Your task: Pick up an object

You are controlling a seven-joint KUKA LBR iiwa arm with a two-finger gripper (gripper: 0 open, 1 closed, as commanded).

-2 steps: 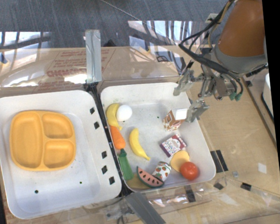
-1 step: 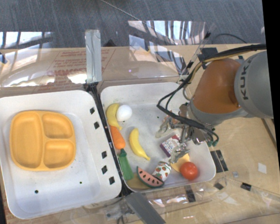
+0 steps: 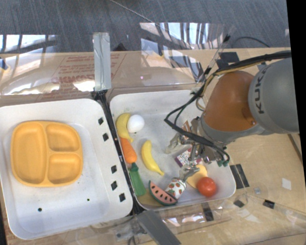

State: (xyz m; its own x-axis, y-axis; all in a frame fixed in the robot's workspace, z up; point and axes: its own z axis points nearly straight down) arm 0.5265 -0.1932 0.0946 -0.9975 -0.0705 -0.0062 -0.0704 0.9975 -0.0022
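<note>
The right bin [image 3: 156, 105] holds several toy foods: a white egg [image 3: 135, 123] on a yellow piece [image 3: 122, 127], an orange carrot [image 3: 129, 150], a banana [image 3: 150, 158], a green piece [image 3: 137, 179], a watermelon slice [image 3: 162, 194], a speckled piece [image 3: 176, 187], a yellow wedge [image 3: 197, 174] and a red tomato [image 3: 206, 186]. My gripper [image 3: 188, 154] hangs low over the bin's right side, just above the yellow wedge, among dark cables. A small dark-red thing [image 3: 182, 158] lies at the fingers; whether it is gripped is unclear.
The left bin [image 3: 21, 214] bears an orange divided plate [image 3: 46, 152]. A taped cardboard wall [image 3: 77, 73] runs behind both bins. The arm's orange band [image 3: 230, 103] overhangs the right bin's right rim.
</note>
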